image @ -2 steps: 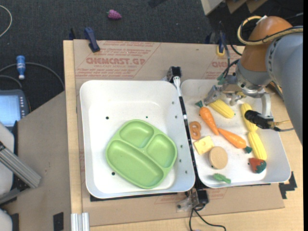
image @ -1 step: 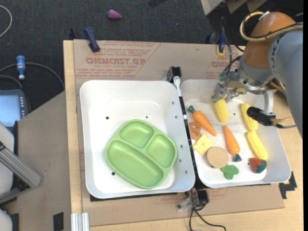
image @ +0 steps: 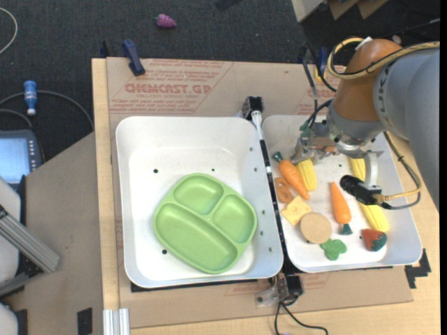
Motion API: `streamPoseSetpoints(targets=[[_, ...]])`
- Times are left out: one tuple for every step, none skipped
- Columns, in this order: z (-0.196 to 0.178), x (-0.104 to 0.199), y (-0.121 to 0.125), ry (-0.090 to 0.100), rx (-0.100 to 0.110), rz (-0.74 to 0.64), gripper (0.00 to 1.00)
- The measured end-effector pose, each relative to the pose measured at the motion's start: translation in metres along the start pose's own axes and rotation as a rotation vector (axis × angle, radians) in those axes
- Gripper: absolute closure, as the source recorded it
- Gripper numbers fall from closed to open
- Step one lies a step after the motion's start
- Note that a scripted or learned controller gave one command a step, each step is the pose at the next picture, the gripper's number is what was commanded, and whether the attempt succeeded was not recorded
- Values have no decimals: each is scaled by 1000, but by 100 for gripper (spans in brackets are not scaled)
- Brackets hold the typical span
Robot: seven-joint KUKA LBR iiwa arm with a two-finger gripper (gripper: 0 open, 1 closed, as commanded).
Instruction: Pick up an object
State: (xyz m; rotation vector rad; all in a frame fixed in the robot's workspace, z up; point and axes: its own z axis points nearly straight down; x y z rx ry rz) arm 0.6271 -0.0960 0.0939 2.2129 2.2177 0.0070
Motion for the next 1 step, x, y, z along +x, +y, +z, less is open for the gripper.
streamPoseSetpoints(targets=[[-97,67,-64,7,8,-4,100]])
